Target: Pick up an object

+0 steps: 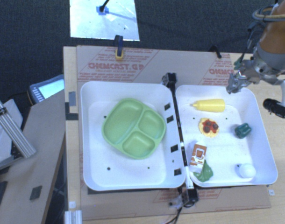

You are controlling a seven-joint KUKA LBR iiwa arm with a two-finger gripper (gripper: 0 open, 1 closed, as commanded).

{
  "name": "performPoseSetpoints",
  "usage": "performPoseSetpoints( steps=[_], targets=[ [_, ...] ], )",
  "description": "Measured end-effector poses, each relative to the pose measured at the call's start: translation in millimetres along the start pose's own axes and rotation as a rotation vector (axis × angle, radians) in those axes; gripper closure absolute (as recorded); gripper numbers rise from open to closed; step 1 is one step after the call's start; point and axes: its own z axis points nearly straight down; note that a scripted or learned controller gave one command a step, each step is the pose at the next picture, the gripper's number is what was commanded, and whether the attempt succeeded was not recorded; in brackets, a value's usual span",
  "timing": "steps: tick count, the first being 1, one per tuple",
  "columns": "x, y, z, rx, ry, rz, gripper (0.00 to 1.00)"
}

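Camera view: you look down on two white bins side by side on the tabletop (110, 59).
Left bin (93, 171): it carries a green divided plate (134, 128) and nothing else loose.
Right bin (261, 143): here are your candidates, all apart from one another.
Gripper (234, 84): it hangs over the right bin's far rim, near the corner, with nothing between its parts that you can make out.
Fingers: you cannot tell how wide they stand; they are small and blurred against the rim.
Bottle (210, 105): yellow, lying on its side near the far wall, nozzle toward the divider; it is the nearest item to the gripper.
Pizza (209, 127): a small flat round toy with red topping, just nearer than the bottle.
Pepper (242, 130): dark green, lumpy, toward the bin's right side.
Ball (246, 171): white, near the front right corner.
Carton (197, 155): orange and white, by the divider, touching a green leaf (204, 172) in front of it.
Step in hand: you are still on the approach; no grasp is made.
Doing it well: take the bottle, I judge; bring the gripper down over its middle, close across its narrow width, and keep clear of the far wall.
Avoid: the flat pizza probably offers little to grip, and the ball may roll.
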Motion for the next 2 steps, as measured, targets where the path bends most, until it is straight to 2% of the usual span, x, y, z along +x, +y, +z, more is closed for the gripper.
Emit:
performPoseSetpoints(
  steps=[1, 2],
  targets=[
    [0, 2, -30, 0.003, 0.001, 0.000, 1.00],
    [45, 8, -16, 0.006, 0.003, -0.003, 1.00]
  ],
)
